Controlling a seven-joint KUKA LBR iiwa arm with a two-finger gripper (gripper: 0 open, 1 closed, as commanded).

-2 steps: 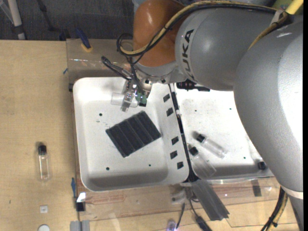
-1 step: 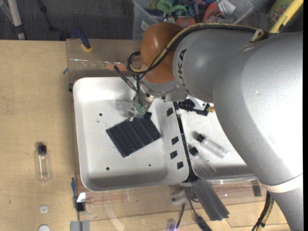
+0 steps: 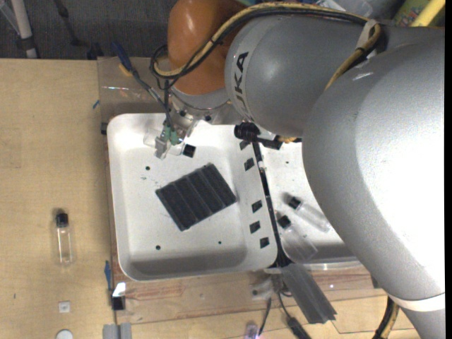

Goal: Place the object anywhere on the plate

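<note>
A dark ridged rectangular plate [image 3: 196,195] lies tilted in the middle of the left white bin [image 3: 131,260]. My gripper [image 3: 165,141] hangs over the bin's far part, up and left of the plate and apart from it. A small black block [image 3: 188,149] sits just to the right of the gripper tip, close to it; whether it touches the gripper is unclear. The grey arm with its orange band [image 3: 201,27] covers the far edge of the bin and most of the right side.
The right bin [image 3: 318,256] holds a clear tube-like item with a dark cap [image 3: 302,210], partly under the arm. The black-tabbed divider [image 3: 261,203] separates the bins. A clear vial with a black cap [image 3: 63,237] lies on the wooden bench to the left.
</note>
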